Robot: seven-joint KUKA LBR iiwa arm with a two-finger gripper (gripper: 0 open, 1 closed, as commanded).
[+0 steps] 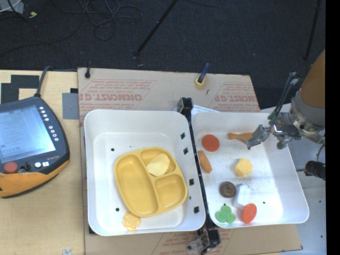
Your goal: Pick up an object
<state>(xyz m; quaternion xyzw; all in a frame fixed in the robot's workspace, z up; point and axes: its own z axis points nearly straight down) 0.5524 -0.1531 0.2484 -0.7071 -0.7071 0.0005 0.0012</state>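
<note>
I am seeing two white bins: left bin (101,142) and right bin (289,185). I am counting one yellow tray (133,187), and eight small toy foods are lying across them.

Bench with two white bins

I see the cardboard sheet (159,92) lying on the bench (37,222); the left bin (101,142) and right bin (287,195) rest on it, touching, and a control pendant (29,142) lies at the left.
</note>
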